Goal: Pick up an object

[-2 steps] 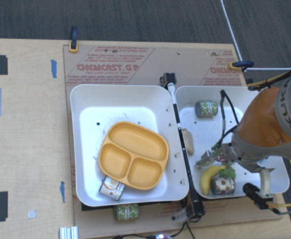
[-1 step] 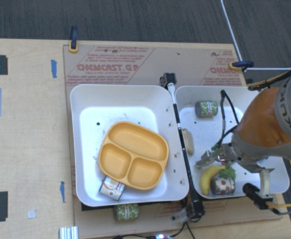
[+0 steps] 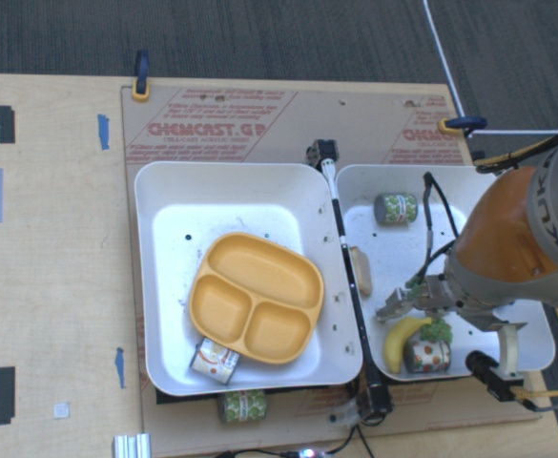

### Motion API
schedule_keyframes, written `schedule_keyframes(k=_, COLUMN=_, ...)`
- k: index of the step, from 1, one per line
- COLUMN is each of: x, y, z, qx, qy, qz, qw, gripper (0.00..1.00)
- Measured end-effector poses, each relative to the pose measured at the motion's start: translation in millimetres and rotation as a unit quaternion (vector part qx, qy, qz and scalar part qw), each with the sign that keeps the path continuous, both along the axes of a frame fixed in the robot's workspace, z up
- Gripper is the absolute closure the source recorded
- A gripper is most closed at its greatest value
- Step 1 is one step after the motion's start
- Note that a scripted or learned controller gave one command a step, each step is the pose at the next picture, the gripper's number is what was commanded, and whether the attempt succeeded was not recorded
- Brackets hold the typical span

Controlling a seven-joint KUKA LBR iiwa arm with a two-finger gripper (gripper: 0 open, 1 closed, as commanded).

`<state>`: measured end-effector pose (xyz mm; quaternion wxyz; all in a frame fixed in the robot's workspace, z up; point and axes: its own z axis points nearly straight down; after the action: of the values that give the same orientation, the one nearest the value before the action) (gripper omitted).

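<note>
We look down on two white bins side by side on a bench. The left bin (image 3: 155, 256) holds a yellow three-part tray (image 3: 257, 297), lying tilted, and a small can (image 3: 215, 361) on its side, touching the tray's lower left edge. Another can with a green label (image 3: 243, 406) lies outside, just beside the left bin's near rim. The right bin (image 3: 536, 346) holds a green-labelled can (image 3: 396, 208) near its far wall, a pale tan stick-like piece (image 3: 360, 270) along its left wall, and at the near side a banana (image 3: 399, 340) touching a can with a red and white label (image 3: 425, 355). Something small and green (image 3: 438, 331) sits on top of that can. The arm (image 3: 507, 232), grey with its orange band, reaches in from the right over the right bin. Its gripper (image 3: 414, 301) hangs just above the banana and the red-labelled can, near the bin's middle. We cannot tell how the hand is set; the wrist and cables hide it, and we see nothing held. A dark cable (image 3: 435, 219) loops across the right bin from the wrist. A black post (image 3: 324, 151) stands at the far end of the gap between the bins.
</note>
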<state>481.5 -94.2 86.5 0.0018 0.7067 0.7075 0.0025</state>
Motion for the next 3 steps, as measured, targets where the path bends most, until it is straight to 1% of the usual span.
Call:
schedule_keyframes(k=1, x=0, y=0, z=0, qx=-0.0001, qy=0.0, qz=0.0, qw=1.0, gripper=0.0)
schedule_keyframes(k=2, x=20, y=2, z=0, qx=-0.001, qy=0.002, qz=-0.001, qw=1.0, gripper=0.0)
schedule_keyframes(k=3, x=0, y=2, z=0, qx=-0.0011, qy=-0.001, qz=0.0, qw=1.0, gripper=0.0)
